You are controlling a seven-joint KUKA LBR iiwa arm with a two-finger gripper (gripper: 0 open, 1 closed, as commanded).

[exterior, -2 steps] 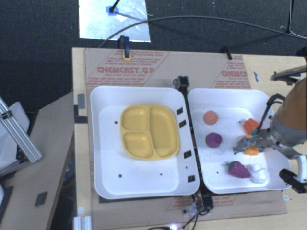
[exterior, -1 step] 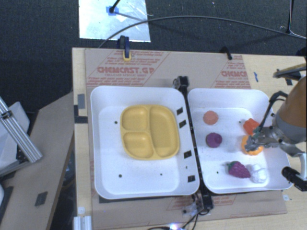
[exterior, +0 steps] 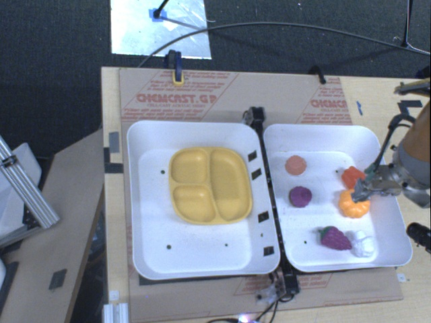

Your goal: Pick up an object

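My gripper (exterior: 362, 190) reaches in from the right and sits low in the right bin (exterior: 323, 138). It is right over the top edge of a yellow-orange lumpy object (exterior: 355, 207) and just below a red-orange piece (exterior: 351, 176); whether it touches either is unclear. Further left in the same bin lie a pink round object (exterior: 295, 165) and a dark purple round one (exterior: 300, 196). Near the front edge a magenta berry-like object (exterior: 335, 238) lies beside a small white object (exterior: 363, 245).
The left bin (exterior: 148, 153) holds a yellow divided plate (exterior: 209, 184). A black ridge (exterior: 267, 194) joins the two bins. Cables arc over the back of the bench, and a metal frame (exterior: 23, 190) stands at the far left.
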